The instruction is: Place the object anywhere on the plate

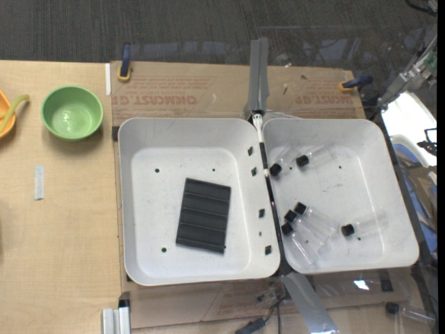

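Note:
A black ribbed rectangular plate (204, 216) lies flat in the left white bin (139, 158), slightly tilted and near the bin's middle. Several clear vials with black caps lie scattered in the right white bin (389, 186). One vial (311, 158) is near the back left, with another cap (275, 169) beside it. A cluster of vials (306, 223) lies at the front left. One more vial (360, 227) rests toward the front right.
On the wooden bench to the left stand a green bowl (72, 112), an orange item (5, 113) at the edge, and a small grey strip (39, 183). Clamps (125, 70) (351, 84) hold cardboard behind the bins. Equipment crowds the right side.

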